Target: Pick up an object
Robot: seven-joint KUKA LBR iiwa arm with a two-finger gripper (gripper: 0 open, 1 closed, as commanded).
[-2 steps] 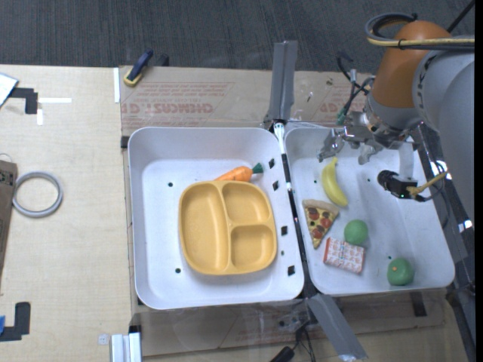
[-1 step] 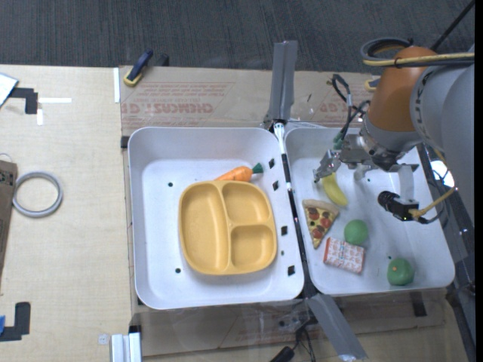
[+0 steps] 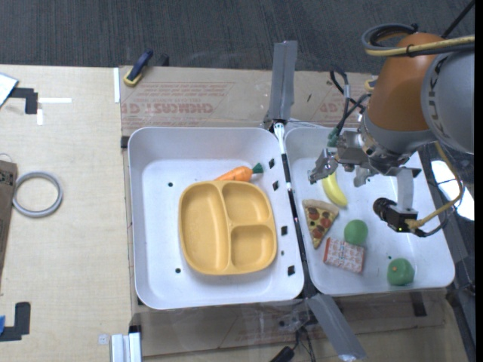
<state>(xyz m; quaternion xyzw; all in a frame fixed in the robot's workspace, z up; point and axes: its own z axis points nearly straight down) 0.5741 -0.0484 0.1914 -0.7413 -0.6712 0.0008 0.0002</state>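
Your gripper (image 3: 341,173) hangs over the right bin's (image 3: 445,277) far-left corner, just above the curved, smooth banana (image 3: 336,191). You cannot tell its finger state. The glossy yellow three-compartment tray (image 3: 226,227) sits mid-left bin (image 3: 151,277).

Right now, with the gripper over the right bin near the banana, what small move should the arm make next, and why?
Probably a short, straight descent onto the banana. The gripper sits above the banana's upper end in the right bin, and nothing shows between its fingers. The pizza slice lies just below the banana, so dropping straight down, not drifting toward the pizza slice, seems safest.
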